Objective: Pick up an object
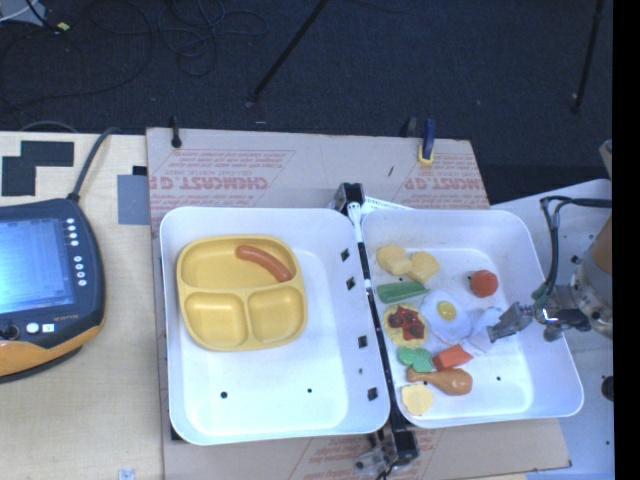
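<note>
Cardboard covers the tabletop (300, 168) under two white bins. Over the right bin (540, 393), the jaws (508, 323) hang low near the right wall; whether they are wide or narrow I cannot tell, since they appear as a small dark shape, and nothing shows between them. All the loose toy food lies left of the jaws. Nearest is the fried egg (446, 312); the red tomato (484, 283) sits up and left of the jaws, and the drumstick (446, 380) and carrot (453, 356) down and left. Further left come the green bean (400, 291) and yellow pieces (408, 262). Far left of the jaws, the left bin (200, 408) holds a yellow tray (242, 316) with a sausage (264, 260).

I judge this the approach step, no pick made. The next move calls for centring over one item, likely the egg or carrot, then descending.
</note>
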Controlling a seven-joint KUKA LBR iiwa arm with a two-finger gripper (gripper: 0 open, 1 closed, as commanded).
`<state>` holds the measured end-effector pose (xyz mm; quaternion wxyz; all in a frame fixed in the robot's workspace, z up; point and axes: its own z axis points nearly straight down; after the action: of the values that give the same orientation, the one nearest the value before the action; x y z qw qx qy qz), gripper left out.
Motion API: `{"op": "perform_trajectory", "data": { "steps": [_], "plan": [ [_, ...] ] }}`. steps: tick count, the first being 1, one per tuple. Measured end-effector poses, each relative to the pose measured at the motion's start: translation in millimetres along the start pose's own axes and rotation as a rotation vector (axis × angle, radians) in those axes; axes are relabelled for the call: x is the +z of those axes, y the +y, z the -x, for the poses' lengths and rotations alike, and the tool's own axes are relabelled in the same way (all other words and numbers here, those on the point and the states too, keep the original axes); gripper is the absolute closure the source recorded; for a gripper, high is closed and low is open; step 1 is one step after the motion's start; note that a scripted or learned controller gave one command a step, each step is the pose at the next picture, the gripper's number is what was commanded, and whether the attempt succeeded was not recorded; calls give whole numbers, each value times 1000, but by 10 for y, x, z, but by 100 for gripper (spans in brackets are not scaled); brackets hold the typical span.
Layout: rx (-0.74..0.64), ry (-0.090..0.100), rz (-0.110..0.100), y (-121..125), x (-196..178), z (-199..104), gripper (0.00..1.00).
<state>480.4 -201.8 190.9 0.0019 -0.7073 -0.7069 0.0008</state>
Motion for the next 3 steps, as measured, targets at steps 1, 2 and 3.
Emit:
{"op": "perform_trajectory", "data": {
  "steps": [1, 2, 3],
  "plan": [
    [-2, 0, 1, -38, 879, -477, 0],
    [0, -2, 3, 77, 1037, 116, 0],
    [-1, -1, 2, 554, 1034, -703, 0]
  ]
}}
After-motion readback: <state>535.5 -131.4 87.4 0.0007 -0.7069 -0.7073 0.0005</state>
